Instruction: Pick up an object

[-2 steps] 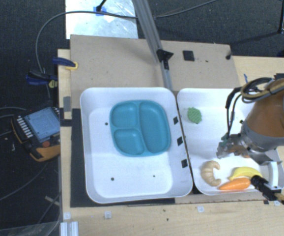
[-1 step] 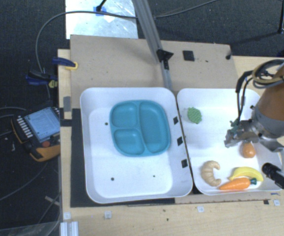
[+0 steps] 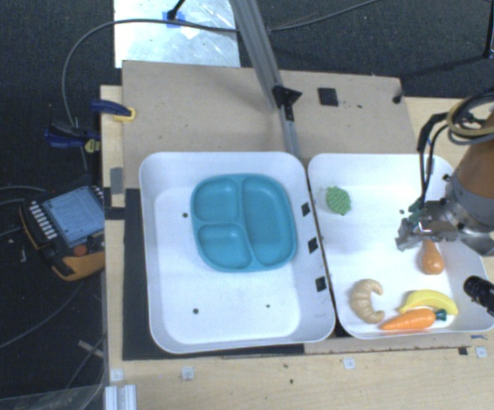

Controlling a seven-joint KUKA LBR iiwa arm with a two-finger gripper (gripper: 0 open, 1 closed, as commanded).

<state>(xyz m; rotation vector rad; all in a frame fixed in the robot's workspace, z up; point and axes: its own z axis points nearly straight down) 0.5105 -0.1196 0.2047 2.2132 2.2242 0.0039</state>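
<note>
Lighting: bright, even, overhead. 2 white bins [image 3: 230,331] near overexposed, surface detail washed out. Glare: strong on foil-like sheet [image 3: 176,20] at top. Shadows: soft, short, beneath blue tray [image 3: 244,222]. Surrounding dark floor [image 3: 25,41] dim, grainy. Focus: soft overall; low resolution. Edge distortion: slight.

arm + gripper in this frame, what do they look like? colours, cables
The arm is a rounded body with an orange section over grey near the wrist. Black cables loop off its top and run down the side. The gripper is a small grey metal assembly with dark parts.
</note>
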